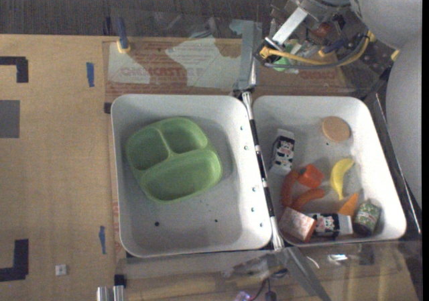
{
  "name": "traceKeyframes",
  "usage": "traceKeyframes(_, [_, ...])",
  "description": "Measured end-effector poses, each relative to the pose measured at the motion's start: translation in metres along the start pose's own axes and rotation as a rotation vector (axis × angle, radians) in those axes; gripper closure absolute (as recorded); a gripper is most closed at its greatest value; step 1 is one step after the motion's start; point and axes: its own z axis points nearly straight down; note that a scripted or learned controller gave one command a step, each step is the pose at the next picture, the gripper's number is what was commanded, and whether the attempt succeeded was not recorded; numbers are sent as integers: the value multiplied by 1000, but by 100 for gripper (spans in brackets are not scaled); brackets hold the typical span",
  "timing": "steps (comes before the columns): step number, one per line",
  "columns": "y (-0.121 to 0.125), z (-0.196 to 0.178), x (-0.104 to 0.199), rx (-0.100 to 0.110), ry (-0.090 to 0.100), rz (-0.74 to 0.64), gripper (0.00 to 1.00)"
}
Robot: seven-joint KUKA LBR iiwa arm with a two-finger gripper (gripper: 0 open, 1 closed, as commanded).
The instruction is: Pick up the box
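Several small items lie in the right bin (379, 133). A white carton-like box with black patches (283, 150) sits near its left wall. At the bin's front edge a pink box (297, 224) lies next to a black-and-white box (328, 224), and a green box (367, 218) sits in the front right corner. My gripper (287, 37) hangs above the bench behind the bins, past the right bin's far left corner. It is well away from every box and nothing shows in it.
A green divided plate (174, 157) lies in the left bin (201, 226). The right bin also holds a round tan disc (336, 129), a yellow banana (342, 177) and orange-red pieces (305, 186). A metal divider (258, 165) separates the bins.
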Motion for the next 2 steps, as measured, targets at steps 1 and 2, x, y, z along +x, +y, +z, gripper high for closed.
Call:
traceKeyframes(1, [-33, 138, 44, 4, -1, -114, 100])
traceKeyframes(2, [-24, -67, 32, 0, 1, 192, 100])
